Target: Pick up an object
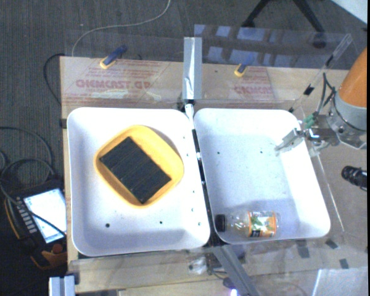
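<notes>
A clear plastic bottle (253, 223) with an orange and green label and a black cap lies on its side at the front of the right bin (246, 165). In the left bin (86, 227) rests a yellow dish-shaped object (172, 159) with a dark ribbed rectangular pad (135, 169) on top. My gripper (291, 139) hovers over the right bin's far right edge, well behind the bottle, and nothing is seen in it. The orange band of the arm (364, 85) shows at the right border.
Two yellow and blue clamps (113, 56) (242, 68) hold the board behind the bins. A metal post (191, 73) stands between the bins at the back. A tablet (43, 211) and cables lie on the floor at left.
</notes>
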`<state>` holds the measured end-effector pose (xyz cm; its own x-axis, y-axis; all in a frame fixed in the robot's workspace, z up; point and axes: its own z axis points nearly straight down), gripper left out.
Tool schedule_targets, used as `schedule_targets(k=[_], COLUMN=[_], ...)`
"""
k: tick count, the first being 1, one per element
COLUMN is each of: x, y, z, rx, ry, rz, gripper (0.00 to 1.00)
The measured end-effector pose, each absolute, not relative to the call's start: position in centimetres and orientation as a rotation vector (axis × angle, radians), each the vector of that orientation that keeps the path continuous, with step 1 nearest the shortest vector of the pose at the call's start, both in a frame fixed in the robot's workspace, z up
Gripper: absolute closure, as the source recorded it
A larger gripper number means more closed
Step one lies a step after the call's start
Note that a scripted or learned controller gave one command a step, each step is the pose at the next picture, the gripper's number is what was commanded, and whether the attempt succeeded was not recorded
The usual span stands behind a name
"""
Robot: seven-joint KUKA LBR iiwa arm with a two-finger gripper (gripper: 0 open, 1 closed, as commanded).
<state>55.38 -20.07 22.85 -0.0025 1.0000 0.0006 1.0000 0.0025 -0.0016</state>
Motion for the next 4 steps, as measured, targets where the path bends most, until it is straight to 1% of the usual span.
schedule_targets(k=[1,2,3,4], x=[50.6,48.4,48.9,48.9], y=[-19.9,-16.1,-15.7,-16.4], z=[26.0,19.3,9.2,9.2], rx=[-2.449,-2.463,-2.392,-2.001], ry=[-1.966,-1.946,-2.055,-2.444], rz=[0.003,0.003,-0.015,-0.011], gripper=[0.0,0.0,0.0,0.0])
